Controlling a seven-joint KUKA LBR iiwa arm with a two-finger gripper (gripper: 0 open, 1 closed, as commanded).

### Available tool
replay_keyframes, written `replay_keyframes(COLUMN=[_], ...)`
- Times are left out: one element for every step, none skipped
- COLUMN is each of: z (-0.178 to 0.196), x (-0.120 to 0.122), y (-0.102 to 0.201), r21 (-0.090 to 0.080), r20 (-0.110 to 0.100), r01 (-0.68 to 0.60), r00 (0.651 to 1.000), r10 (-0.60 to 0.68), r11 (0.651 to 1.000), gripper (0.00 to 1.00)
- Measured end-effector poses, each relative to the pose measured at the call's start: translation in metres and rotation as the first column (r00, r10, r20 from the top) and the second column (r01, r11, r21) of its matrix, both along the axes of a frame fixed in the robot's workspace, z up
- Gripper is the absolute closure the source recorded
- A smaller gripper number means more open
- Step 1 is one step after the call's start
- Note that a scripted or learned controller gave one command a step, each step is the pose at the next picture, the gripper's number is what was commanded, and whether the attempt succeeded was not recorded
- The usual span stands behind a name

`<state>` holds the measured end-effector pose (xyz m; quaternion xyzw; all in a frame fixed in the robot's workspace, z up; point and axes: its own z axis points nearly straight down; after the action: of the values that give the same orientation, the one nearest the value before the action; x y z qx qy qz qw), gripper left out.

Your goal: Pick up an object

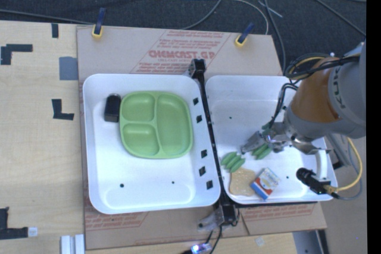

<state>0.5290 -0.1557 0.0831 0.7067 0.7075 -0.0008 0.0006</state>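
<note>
In the right bin (238,89), lower middle of the frame, the pincer (257,143) hangs open just above green pods (233,160). Closing off-centre could flick them toward the cracker (240,182), leaving it gripping nothing.

Loose objects in the two white bins

In the right bin lie a green pod-like piece (233,160) near the divider, a second green piece (262,151) just beside it, a flat tan slice (241,182) toward the front wall, and a small red, white and blue packet (265,182) touching the slice's right edge. In the left bin a green three-compartment plate (156,125) lies flat, with a small black block (112,107) touching its left rim.
</note>
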Motion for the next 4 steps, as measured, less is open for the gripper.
replay_keyframes(z=[0.012,0.055,0.099,0.151], x=[0.001,-0.002,0.004,0.005], y=[0.0,-0.002,0.003,0.003], r21=[0.001,0.002,0.002,0.001], r20=[0.001,0.002,0.004,0.005], r01=[0.0,0.0,-0.001,-0.001], r00=[1.0,1.0,1.0,1.0], r10=[0.0,0.0,0.001,0.001], r11=[1.0,1.0,1.0,1.0], gripper=[1.0,1.0,1.0,1.0])
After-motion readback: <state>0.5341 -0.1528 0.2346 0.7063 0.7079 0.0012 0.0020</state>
